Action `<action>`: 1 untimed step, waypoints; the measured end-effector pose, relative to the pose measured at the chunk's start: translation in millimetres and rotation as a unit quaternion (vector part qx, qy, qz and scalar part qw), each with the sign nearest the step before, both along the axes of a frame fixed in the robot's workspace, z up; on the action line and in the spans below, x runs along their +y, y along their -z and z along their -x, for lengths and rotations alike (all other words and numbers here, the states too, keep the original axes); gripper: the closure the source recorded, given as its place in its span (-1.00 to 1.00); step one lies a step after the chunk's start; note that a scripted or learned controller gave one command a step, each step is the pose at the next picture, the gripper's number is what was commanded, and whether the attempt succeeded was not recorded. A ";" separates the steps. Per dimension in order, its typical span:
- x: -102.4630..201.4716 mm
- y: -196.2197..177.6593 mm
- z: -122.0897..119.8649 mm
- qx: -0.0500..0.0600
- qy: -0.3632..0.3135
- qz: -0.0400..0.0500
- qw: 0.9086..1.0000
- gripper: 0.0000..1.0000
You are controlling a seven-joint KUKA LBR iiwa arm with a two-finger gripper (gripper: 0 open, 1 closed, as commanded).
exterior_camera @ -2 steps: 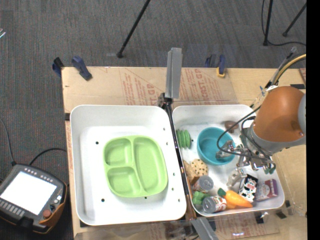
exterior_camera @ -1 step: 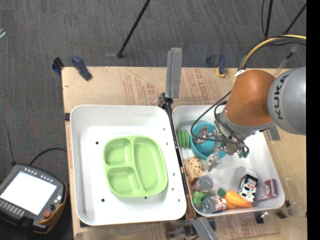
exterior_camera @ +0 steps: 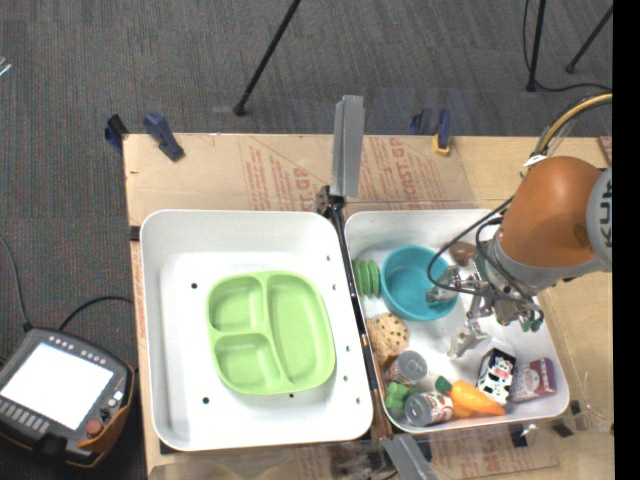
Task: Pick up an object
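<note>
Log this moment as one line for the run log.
arm: over right bin | gripper: hovering near teal bowl, nothing held | left bin: green divided plate | pick: not yet done

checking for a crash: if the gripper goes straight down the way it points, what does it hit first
Probably the bare floor of the right bin: the gripper points down between the blue bowl and cow-print carton. Depth is unclear.

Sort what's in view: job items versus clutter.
Job: gripper; pickable things in the right bin: blue bowl, cookie, two cans, carrot, cow carton.
Lying about: green tray in left bin, pendant, clamps.
</note>
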State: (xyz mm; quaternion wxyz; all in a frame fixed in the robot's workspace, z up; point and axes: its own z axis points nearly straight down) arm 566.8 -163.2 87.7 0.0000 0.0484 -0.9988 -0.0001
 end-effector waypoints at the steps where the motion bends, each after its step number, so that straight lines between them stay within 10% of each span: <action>1: 77.4 -1.3 -45.6 -0.002 0.042 0.002 0.999 -1.00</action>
